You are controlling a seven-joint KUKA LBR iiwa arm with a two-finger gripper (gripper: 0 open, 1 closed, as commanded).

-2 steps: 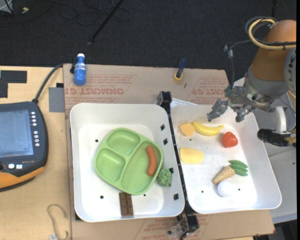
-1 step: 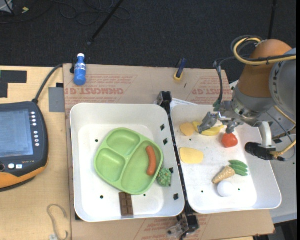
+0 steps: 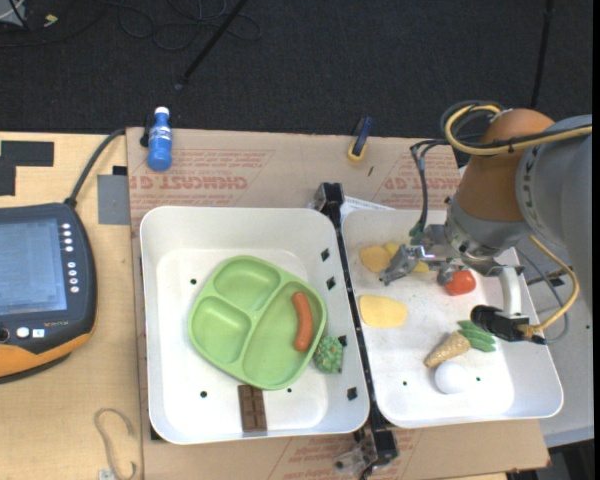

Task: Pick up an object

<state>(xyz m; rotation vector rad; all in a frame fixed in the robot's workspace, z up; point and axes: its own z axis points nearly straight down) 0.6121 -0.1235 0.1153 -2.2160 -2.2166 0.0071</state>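
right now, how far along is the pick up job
Done: nothing lifted yet that I can see. In hand: the end effector is down in the right bin, close to a small yellow piece. Left: gripping and raising an item; the red toy, yellow slice, cone and white egg all lie on the bin floor.

Left bin [image 3: 180, 258]: bare floor along the far wall and down the left wall; open from above.
Green plate [image 3: 230, 318]: fills the bin's middle; a sausage [image 3: 302, 320] lies in its right compartment and a leafy green piece [image 3: 329, 354] sits at its near-right rim.
Brown bar [image 3: 252, 409]: at the near wall, just below the plate; tight gap.
Right bin [image 3: 520, 378]: the arm [image 3: 500, 188] overhangs the far right; the gripper [image 3: 412, 260] sits low near a yellow piece [image 3: 375, 258] and a red ball [image 3: 461, 283].
Yellow slab [image 3: 383, 311]: bare floor around it.
Cone [image 3: 447, 349], white egg [image 3: 448, 377]: close together, near middle.
Near corners: bare.
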